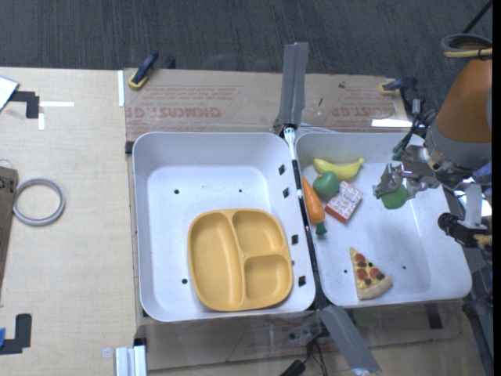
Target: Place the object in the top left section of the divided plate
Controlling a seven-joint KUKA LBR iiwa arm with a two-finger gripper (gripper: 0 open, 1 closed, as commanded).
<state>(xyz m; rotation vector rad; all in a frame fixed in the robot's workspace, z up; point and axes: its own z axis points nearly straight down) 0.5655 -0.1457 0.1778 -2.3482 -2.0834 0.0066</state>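
Gripper (391, 185) clenched on green object (395, 198), raised over right bin (415, 288), presumably for carrying to divided plate (239, 258).

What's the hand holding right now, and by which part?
A small green object sits at the hand over the right bin. Whether it is truly clamped, and by which part, cannot be told from this view.

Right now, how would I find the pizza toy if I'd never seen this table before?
Look at the right white bin, the one holding the toy food. The pizza slice lies near its front edge, apart from the banana, carrot and red-and-white box bunched at the back left. It is the only flat triangle, tan with red dots on top.
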